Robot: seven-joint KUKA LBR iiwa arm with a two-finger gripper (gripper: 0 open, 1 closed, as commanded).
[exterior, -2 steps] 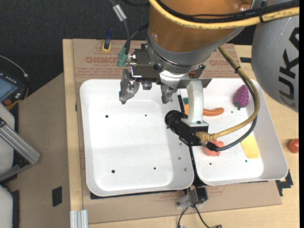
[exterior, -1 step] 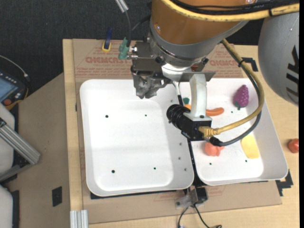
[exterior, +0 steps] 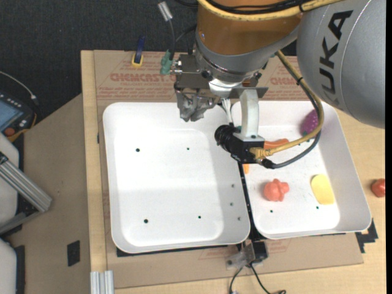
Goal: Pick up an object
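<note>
The arm reaches in from the right, its orange band and grey body covering the upper part of the view. The gripper (exterior: 196, 110) hangs over the back edge of the left bin (exterior: 122, 182), near that bin's far right corner. Whether it is spread or pressed together cannot be told, and nothing is seen in its grasp.

To the right of the gripper and nearer the camera lies the right bin (exterior: 343, 216), touching the left bin along their shared edge. The objects to pick lie there. A red toy (exterior: 276, 189) sits well apart from the gripper, right of it and toward the front. Just beside the red toy, farther right, lies a yellow piece (exterior: 322, 188). A purple object (exterior: 310, 121) rests at the back of the right bin, about level with the gripper and far to its right, partly hidden by the arm. A small orange piece (exterior: 277, 143) lies between the gripper and the purple object, near a black cable fitting (exterior: 233, 141).

Both bins rest on a cardboard sheet (exterior: 104, 72) on the tabletop (exterior: 67, 139).
</note>
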